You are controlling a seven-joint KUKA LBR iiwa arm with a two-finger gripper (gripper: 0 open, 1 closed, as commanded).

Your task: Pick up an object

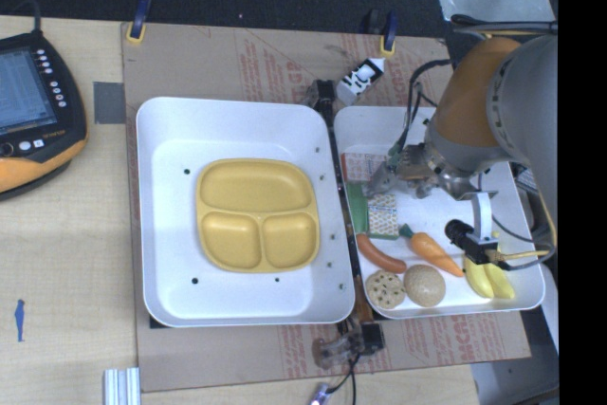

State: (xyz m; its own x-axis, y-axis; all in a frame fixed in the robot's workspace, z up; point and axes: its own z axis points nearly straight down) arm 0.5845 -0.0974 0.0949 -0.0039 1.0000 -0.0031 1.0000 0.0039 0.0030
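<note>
- Gripper (387, 177) hangs low over right bin's (531, 299) far-left part; I cannot tell its state.
- Crowded carrot (436, 251), sausage (380, 253) and cookie (385, 288) could make it nudge neighbours or miss.

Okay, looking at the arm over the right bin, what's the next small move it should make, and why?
Probably lower the gripper straight down toward the green item beneath it. It hangs over the right bin's far-left part; the carrot and sausage lie nearer the camera.
</note>
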